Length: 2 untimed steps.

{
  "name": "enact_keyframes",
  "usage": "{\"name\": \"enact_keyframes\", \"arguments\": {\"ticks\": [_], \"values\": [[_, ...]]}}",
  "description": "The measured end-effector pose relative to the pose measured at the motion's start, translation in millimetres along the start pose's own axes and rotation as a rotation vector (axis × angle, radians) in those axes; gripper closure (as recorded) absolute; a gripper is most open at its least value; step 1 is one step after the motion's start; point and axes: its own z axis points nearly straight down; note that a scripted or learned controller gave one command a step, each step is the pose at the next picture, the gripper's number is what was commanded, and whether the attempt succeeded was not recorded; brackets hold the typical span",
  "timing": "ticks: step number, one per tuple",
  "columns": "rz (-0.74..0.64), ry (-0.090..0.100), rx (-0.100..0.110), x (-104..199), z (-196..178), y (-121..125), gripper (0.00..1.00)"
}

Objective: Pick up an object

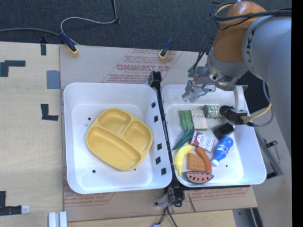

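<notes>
Tabletop (28, 141) pale wood, cardboard sheet under two white bins. Right bin (246, 171) holds toy food: green block (185, 119), banana (182, 156), watermelon slice (199, 177), blue bottle (222, 149). Left bin (75, 174) holds a yellow divided plate (119, 138). Pincer (194, 91) hovers over right bin's far end; grip state cannot be told.

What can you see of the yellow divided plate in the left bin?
The yellow plate looks like matte moulded plastic, roughly oval with rounded corners and a raised rim. Ridges split it into three compartments: one long one along the lower left, two smaller ones toward the upper right. Nothing lies in it. It rests flat, right side up, turned at a slant, near the middle of the left bin, touching only the bin floor. The claw is over the right bin, well away.
</notes>
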Motion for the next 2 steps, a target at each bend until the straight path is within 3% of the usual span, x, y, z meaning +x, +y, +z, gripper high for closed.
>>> {"name": "enact_keyframes", "arguments": {"ticks": [1, 2], "values": [[0.001, 0.000, 0.003, -0.3, 1.4, -0.8, 0.00], [0.002, -0.001, 0.005, -41.5, 70.6, -2.6, 0.00]]}}
